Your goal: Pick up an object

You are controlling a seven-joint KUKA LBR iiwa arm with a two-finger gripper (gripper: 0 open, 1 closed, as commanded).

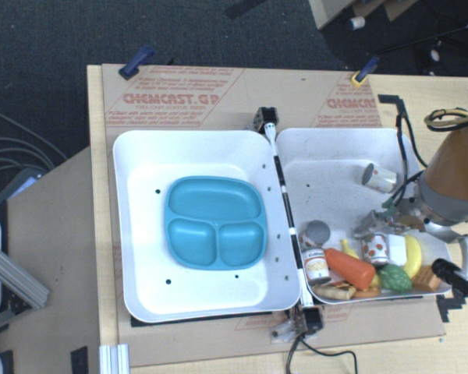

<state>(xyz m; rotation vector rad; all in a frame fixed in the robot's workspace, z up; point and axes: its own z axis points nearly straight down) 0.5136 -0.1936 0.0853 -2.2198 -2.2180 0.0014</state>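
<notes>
Camera view: arm enters at 3 o'clock, tool (378, 223) low in right bin (327, 150), over the toy pile; whether it is apart or together cannot be told. Pile sits at the bin's 5 o'clock corner: red-labelled can (374, 249), carrot (349, 268), banana (413, 254), broccoli (395, 278). Left bin (140, 162) holds a blue divided plate (215, 222).

A blue divided plate (216, 222) sits in the white left bin (132, 178); an orange carrot (349, 268), yellow banana (413, 254), green broccoli (395, 279).
</notes>
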